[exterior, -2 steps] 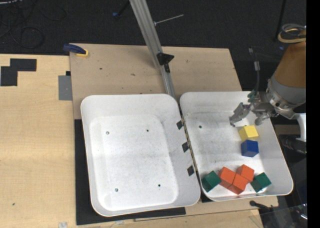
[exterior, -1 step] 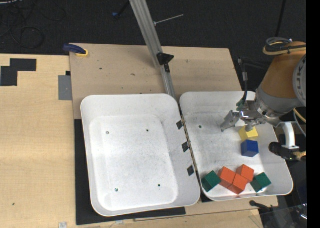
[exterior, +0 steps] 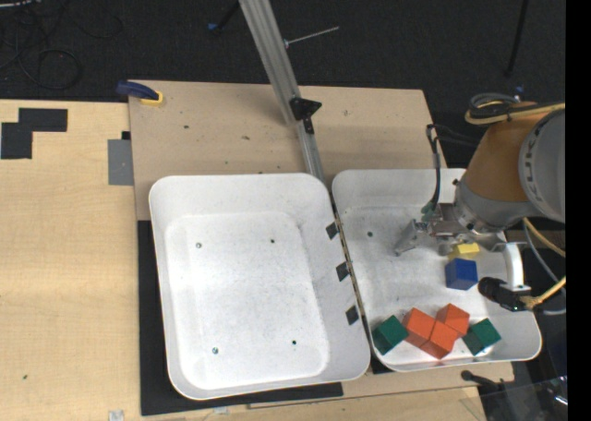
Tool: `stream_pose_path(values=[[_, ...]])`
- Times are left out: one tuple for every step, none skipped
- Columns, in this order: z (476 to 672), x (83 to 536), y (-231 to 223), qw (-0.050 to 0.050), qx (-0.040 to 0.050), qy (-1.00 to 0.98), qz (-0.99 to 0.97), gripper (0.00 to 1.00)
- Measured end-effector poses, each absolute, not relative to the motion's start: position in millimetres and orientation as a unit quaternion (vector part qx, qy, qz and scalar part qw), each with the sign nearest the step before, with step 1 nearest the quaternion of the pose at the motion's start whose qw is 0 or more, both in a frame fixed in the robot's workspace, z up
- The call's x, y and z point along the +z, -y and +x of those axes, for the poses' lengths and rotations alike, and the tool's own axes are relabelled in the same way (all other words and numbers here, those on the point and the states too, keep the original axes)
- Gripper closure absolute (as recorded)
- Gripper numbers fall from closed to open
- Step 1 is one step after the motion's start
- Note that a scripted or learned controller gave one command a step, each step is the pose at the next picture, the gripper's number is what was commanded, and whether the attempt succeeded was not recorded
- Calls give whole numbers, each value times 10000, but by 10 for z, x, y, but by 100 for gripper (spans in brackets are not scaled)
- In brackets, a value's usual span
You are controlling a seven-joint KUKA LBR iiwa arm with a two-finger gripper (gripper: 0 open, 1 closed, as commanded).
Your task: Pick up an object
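Two white bins (exterior: 249, 198) sit on a tan bench (exterior: 65, 253) before dark floor; gripper (exterior: 416, 234) state unclear.

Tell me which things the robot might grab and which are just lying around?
For the job:
gripper
blue block
yellow block
orange blocks
green blocks
right bin holding the blocks

Just lying about:
left bin
metal rail
blue clamp

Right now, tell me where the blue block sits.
The blue block lies in the right bin, near its right side, just below the yellow block and above the orange blocks.
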State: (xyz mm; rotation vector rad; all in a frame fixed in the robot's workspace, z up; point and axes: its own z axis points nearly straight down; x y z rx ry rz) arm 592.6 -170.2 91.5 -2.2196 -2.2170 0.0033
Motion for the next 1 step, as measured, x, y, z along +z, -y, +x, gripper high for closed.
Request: stream_pose_path(values=[[5928,1035,1715,18,7,7049,-7093,100]])
